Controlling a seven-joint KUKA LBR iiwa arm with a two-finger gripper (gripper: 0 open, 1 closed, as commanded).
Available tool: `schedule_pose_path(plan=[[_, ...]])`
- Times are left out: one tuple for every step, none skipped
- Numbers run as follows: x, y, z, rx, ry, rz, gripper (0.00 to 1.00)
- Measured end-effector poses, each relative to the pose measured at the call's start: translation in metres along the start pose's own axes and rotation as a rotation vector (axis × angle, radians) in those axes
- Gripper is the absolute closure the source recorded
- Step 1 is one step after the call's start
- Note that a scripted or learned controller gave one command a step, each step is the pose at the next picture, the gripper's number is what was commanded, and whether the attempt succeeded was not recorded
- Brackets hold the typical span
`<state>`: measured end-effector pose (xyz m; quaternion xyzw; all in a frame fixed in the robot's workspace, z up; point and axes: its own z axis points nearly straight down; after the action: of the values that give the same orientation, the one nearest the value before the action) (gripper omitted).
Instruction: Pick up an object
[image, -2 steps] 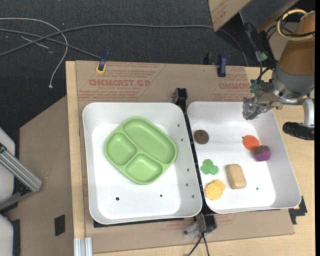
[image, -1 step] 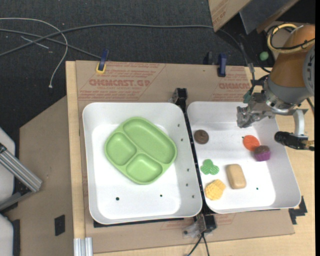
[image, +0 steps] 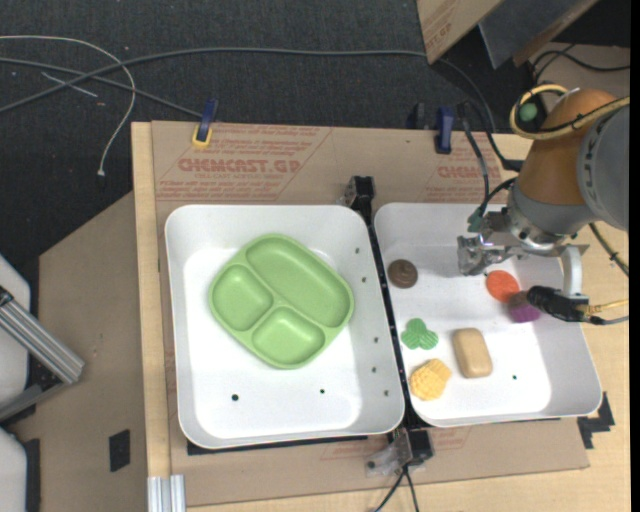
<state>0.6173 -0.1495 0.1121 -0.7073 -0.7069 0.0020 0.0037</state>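
Two white bins; gripper, grip state unclear, hangs beside orange object; crowding purple object could spoil the grasp.

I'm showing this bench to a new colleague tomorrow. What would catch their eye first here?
Most likely the green divided tray, lying alone and slightly turned in the left bin. Next, the grey and orange arm reaching in from the right, its gripper low over the right bin beside an orange piece. Small toy foods lie scattered there: a green clover shape, a tan block, a yellow corn piece.
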Motion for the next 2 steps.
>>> schedule_pose_path(plan=[[0.000, 0.003, -0.016, -0.010, -0.002, 0.000, 1.00], [-0.003, 0.010, -0.080, -0.017, -0.004, -0.002, 1.00]])
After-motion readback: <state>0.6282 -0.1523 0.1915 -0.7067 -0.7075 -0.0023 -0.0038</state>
